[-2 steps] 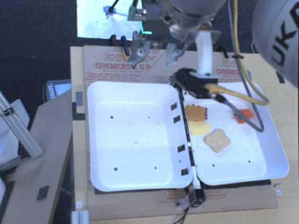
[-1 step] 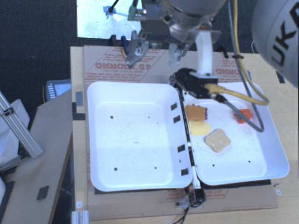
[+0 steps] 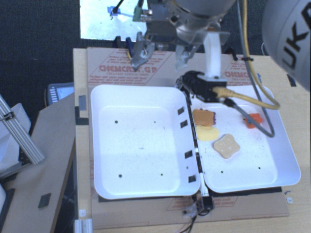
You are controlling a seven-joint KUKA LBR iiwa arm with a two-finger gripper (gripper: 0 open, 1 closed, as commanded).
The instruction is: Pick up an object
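Note:
My gripper (image 3: 161, 56) hangs high near the top of the camera view, above the cardboard behind the left bin (image 3: 104, 144). Its two metal fingers (image 3: 141, 55) stand wide apart, open, with nothing between them. In the right bin (image 3: 272, 171) lie a tan toast-like slice (image 3: 226, 145), a flat yellow piece (image 3: 208, 133), an orange-brown block (image 3: 204, 117) with a purple edge, and a small red-orange piece (image 3: 252, 120). All of them sit below and to the right of the gripper.
A black fitting (image 3: 199, 86) with a yellow cable (image 3: 252, 101) reaches over the back of the right bin. A grey cable (image 3: 265, 125) loops by the red-orange piece. A black-clipped divider (image 3: 192, 140) joins the bins. Cardboard (image 3: 116, 67) lies under them.

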